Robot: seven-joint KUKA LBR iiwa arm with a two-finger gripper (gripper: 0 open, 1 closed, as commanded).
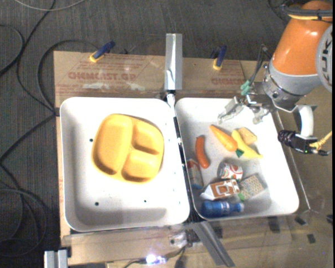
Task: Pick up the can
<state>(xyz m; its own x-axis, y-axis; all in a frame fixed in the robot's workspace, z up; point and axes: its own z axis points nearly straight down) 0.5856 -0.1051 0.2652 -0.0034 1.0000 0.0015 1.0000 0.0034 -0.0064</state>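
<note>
**Claw spread above the right bin, can lying below it**

Nearest the camera, along the right bin's [290, 200] front wall, lie a blue bottle [220, 207], a small carton [222, 190] and a grey packet [253, 185]. Just behind them the can [230, 171] rests on its side, touching nothing of the arm. Farther back sit a red sausage [202, 151], a carrot [224, 138] and a yellow piece [248, 143]. In the left bin [72, 205] is a yellow divided tray [128, 148]. Farthest, the claw [244, 110] hangs with fingers spread, holding nothing, over the right bin's back edge.
</note>
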